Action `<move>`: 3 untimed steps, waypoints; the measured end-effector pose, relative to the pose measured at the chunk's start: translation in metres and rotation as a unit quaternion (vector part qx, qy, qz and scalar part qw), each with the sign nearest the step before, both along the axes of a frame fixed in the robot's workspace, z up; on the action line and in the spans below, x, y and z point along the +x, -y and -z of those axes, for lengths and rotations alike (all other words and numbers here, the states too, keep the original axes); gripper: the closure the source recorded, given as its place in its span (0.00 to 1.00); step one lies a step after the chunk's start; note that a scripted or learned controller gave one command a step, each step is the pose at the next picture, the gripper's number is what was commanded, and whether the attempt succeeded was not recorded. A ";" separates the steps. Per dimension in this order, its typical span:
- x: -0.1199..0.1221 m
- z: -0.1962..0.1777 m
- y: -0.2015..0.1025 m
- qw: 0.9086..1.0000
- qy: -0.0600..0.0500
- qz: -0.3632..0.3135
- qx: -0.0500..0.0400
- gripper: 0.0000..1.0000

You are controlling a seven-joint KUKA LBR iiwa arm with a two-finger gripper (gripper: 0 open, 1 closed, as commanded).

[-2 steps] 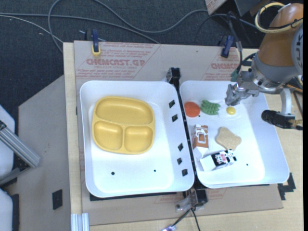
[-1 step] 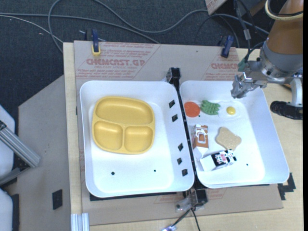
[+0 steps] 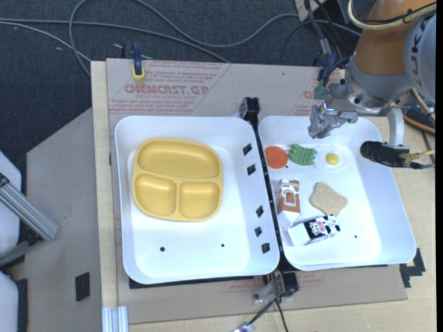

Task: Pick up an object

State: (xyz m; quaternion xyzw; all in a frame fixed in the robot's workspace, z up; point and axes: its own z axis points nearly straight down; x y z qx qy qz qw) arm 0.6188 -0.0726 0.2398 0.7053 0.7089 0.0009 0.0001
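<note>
Nearest, a black-and-white printed carton (image 3: 315,228) is lying in the right white bin (image 3: 387,206), while the metal two-finger hand (image 3: 324,124) is hovering over a green leafy toy (image 3: 302,154), apparently lining up; grip unclear, nothing visibly held.

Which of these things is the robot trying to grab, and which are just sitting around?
For the job, in the right bin:
gripper
orange ball
green toy
fried egg
bread slice
orange packet
black-and-white box

Just lying about:
yellow divided plate in the left bin
blue clamp
cables
</note>
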 end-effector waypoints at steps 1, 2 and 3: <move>0.012 0.012 -0.055 1.000 0.000 0.000 0.000 1.00; 0.021 0.002 -0.106 1.000 0.001 0.000 0.000 1.00; 0.025 -0.005 -0.159 1.000 0.000 -0.001 0.001 1.00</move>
